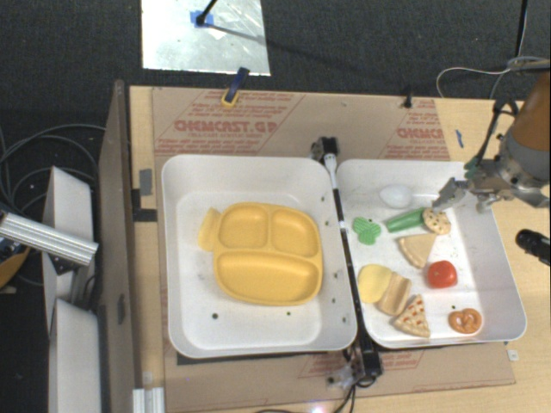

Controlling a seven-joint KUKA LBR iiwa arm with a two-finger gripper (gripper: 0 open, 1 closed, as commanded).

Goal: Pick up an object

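- At the right bin's upper right edge, the gripper hangs low; whether its jaws are open or closed cannot be told.
- Just below the jaws lies a cookie, touching a green cylinder.
- Left of the jaws sits a white spoon.
- Farther below: tomato, pretzel, pizza slice.
- Far left, a yellow 3-compartment tray fills the left bin.

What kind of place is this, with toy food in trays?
Probably a robotics lab bench: a robot arm reaches over two white bins, one holding plastic play food like a tomato, with loose cables alongside.
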